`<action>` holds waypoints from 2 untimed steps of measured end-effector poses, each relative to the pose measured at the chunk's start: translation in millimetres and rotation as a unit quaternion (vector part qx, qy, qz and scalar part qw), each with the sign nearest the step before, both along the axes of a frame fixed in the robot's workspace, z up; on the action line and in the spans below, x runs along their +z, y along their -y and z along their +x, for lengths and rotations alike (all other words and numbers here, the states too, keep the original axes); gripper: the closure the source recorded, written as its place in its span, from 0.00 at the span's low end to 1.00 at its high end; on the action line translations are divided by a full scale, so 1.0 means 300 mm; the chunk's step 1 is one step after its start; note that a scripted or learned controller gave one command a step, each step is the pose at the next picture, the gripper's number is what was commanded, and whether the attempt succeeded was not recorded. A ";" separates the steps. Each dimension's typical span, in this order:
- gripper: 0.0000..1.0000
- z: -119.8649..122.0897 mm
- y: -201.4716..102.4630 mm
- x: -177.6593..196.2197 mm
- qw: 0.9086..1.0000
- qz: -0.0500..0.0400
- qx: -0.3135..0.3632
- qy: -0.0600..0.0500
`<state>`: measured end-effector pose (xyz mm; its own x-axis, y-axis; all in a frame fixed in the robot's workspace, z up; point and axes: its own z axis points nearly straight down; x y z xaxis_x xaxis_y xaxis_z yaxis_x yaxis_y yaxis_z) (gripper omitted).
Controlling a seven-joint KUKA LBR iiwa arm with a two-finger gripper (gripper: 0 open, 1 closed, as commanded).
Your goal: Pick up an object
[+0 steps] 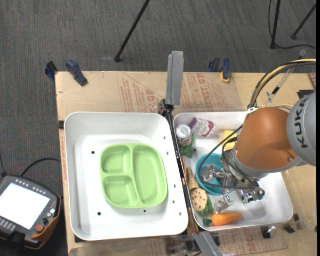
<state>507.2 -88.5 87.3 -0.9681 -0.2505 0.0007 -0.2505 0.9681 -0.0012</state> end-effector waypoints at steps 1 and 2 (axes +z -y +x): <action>1.00 0.010 0.014 0.044 1.000 -0.005 -0.001 0.005; 1.00 -0.081 -0.001 0.228 0.992 0.001 -0.126 0.001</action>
